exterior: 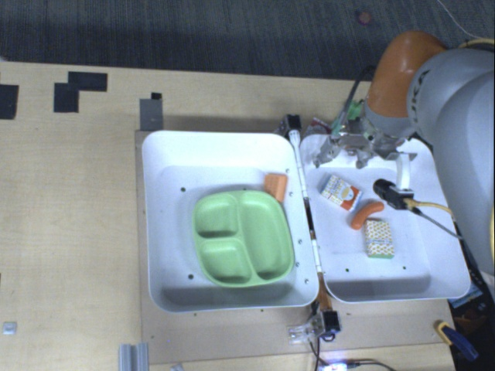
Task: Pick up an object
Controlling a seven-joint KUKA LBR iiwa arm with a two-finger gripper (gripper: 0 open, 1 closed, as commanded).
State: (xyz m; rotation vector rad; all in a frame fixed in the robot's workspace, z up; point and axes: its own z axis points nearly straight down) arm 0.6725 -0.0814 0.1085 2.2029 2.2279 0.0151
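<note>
In the right bin, a patterned packet lies nearest, with an orange sausage touching its far edge and a small carton just beyond. The gripper hovers over the far rim, beyond them all, open and holding nothing.

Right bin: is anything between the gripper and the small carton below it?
Nothing visible stands between them. The gripper hangs over the far end of the right bin, and the small carton lies on bare floor just nearer the camera. The sausage and patterned packet lie beyond it.
</note>
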